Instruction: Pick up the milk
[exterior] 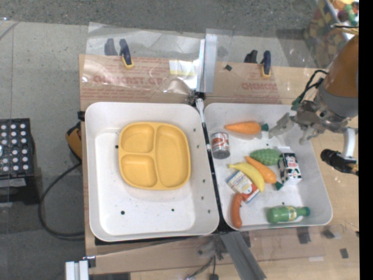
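The milk (289, 167) is a small black-and-white carton lying in the right bin (317, 206), near its right side. My gripper (292, 130) hangs over the bin's upper right part, just above the milk in the view and apart from it. Its two fingers (281, 124) are spread open with nothing between them. The grey arm with its orange band comes in from the right edge.
Beside the milk lie a green vegetable (265, 155), a small carrot (263, 170), a banana (247, 173), a snack box (242, 184), a sausage (236, 210) and a green bottle (285, 214). A large carrot (243, 128) and a can (220, 144) lie further left. The left bin holds a yellow divided plate (155, 155).
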`<move>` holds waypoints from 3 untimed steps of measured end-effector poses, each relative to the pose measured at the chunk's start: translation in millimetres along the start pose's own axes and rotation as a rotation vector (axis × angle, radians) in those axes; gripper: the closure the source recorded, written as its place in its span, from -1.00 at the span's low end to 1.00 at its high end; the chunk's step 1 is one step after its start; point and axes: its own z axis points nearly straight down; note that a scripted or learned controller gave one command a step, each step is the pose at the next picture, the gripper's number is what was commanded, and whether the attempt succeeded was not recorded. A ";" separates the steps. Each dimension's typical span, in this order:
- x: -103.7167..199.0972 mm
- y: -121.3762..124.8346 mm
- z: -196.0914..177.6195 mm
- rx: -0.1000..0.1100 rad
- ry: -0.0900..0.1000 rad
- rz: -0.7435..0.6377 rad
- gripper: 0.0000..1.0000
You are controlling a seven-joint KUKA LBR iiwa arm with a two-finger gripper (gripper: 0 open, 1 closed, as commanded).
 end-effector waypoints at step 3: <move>-11.1 -43.8 51.0 -0.049 -0.005 0.017 1.00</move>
